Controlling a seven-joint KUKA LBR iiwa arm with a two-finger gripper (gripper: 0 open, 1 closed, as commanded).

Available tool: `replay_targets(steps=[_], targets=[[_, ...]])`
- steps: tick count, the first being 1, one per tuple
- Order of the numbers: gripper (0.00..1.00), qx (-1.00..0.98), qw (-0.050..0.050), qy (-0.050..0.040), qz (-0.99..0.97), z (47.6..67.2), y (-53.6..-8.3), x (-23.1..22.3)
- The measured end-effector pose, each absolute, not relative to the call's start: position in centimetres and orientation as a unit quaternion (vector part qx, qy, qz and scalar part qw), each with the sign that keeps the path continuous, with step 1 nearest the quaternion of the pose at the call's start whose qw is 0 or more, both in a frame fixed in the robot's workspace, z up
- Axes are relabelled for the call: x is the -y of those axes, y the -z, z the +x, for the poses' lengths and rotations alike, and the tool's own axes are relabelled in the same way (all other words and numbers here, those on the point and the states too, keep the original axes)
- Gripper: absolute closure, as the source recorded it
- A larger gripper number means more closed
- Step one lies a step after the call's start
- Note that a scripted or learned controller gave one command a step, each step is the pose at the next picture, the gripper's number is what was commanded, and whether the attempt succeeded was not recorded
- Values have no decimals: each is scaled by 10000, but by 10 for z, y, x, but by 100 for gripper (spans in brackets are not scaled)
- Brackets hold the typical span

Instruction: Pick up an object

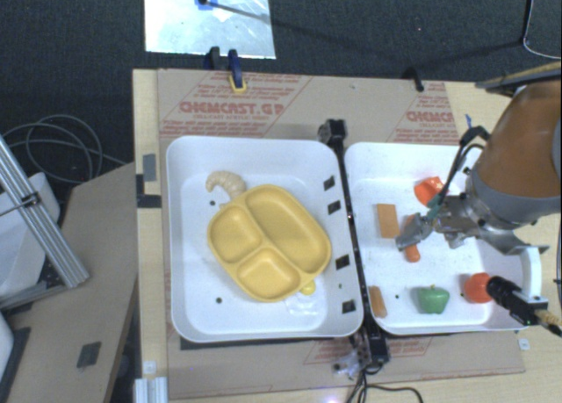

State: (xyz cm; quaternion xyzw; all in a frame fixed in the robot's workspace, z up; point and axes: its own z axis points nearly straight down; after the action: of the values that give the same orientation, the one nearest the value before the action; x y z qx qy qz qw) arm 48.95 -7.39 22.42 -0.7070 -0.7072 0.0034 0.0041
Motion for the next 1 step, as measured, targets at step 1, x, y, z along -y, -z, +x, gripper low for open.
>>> replay_targets(steps=[1], targets=[[0, 7109, -70, 84, -7032, 488, -432, 20]])
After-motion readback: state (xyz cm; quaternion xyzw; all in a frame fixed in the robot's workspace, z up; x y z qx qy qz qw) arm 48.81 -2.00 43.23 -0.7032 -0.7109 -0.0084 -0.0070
